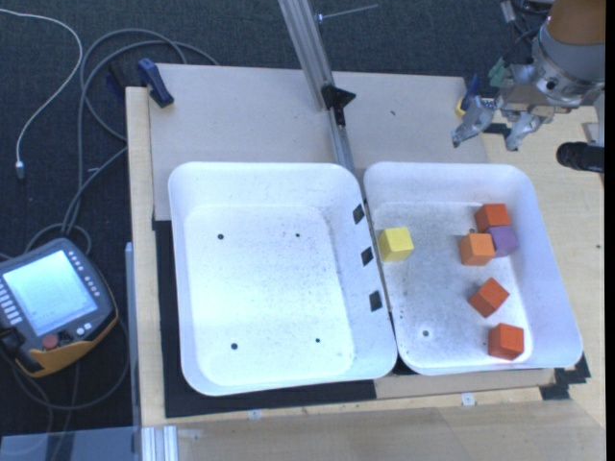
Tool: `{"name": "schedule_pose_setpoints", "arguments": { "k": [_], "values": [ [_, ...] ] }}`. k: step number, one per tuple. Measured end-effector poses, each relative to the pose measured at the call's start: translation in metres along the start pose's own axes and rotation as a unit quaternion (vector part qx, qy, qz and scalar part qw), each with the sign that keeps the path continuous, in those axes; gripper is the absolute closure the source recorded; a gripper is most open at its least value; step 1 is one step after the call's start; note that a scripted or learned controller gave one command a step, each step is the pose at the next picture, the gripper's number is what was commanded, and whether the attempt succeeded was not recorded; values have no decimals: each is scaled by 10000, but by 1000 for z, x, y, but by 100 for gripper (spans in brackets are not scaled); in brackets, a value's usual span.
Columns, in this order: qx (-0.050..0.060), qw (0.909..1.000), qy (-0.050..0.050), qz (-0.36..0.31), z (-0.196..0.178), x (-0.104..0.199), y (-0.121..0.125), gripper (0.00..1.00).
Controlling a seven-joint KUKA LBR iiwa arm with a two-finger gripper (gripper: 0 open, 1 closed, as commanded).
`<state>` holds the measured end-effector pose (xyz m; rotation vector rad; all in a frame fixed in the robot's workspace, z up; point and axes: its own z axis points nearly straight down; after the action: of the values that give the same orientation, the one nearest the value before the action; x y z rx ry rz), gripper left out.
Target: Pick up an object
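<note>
The pick is hardly begun, judging by how things are lying. The claw [490, 129] is hanging above the bare worktop [250, 113] at about one o'clock in the view, just beyond the far rim of the right bin [538, 257], with its two fingers [468, 128] standing apart and nothing sitting between them. It is not touching any block.

All the candidate objects are resting in the right bin. A yellow block [395, 244] is sitting alone near the bin's nine o'clock wall, well apart from the others. Toward two o'clock in the bin, an orange block [492, 216] is touching or nearly touching a purple block [504, 239], and another orange block [476, 249] is pressing against the purple one from the nine o'clock side. A further orange block [488, 297] is lying near the bin's four o'clock region, and one more [506, 340] is sitting at about five o'clock close to the near rim. The left bin [183, 286] is sitting at nine o'clock of the right one, their rims meeting.

What is left seems to be everything: bringing the claw over a block, descending, closing and lifting. The yellow block looks like the easiest target, since it is standing free, whereas the cluster at two o'clock is leaving little room for fingers.
</note>
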<state>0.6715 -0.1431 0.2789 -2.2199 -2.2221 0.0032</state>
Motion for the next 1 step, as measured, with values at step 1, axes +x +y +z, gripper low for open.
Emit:
{"name": "schedule_pose_setpoints", "arguments": {
  "k": [1],
  "values": [
    [44,10000,8,29,106,-60,-43,0]
  ]
}}
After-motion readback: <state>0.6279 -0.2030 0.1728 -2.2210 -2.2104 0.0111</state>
